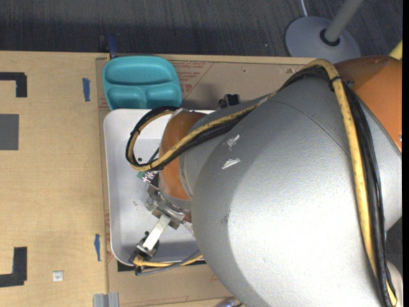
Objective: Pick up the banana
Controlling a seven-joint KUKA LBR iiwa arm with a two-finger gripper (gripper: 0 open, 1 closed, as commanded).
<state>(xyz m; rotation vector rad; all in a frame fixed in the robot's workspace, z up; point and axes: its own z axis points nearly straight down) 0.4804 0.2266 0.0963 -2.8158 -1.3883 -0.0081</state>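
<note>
Can't tell where the banana is from here: the grey arm hangs over most of the white bin and hides whatever's under it. The jaws are tucked somewhere below the wrist, low over the bin, and I honestly can't tell if they're released or clenched. Well away from the jaws, at the bin's far rim, a teal tray sits on the worktop.
</note>
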